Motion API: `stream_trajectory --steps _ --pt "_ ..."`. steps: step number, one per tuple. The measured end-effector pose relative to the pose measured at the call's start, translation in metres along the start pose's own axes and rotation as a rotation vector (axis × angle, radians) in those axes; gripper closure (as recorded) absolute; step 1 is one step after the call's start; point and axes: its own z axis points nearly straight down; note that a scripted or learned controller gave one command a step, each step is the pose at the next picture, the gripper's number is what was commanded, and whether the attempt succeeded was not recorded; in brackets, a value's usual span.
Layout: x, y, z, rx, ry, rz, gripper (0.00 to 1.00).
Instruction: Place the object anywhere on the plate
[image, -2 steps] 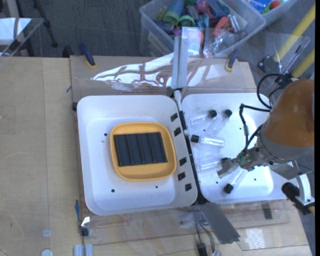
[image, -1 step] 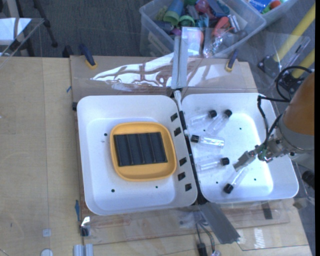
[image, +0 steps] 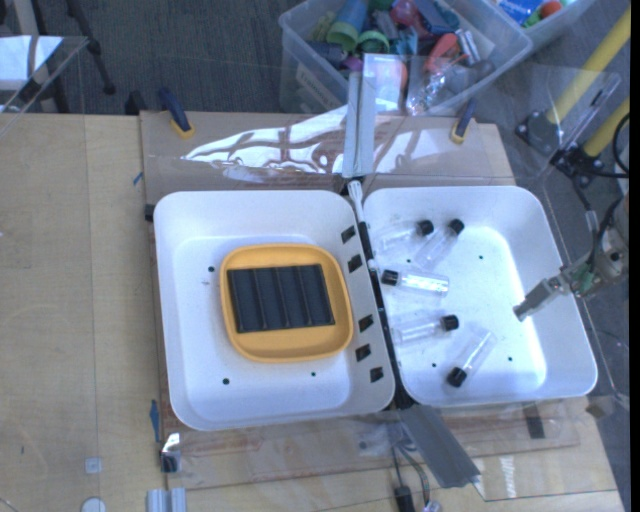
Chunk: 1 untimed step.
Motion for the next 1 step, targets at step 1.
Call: stream_trajectory --steps 1 --pt "-0.0008 0.0008 -0.0099 -0.004 -0.002 0.002 1.0"
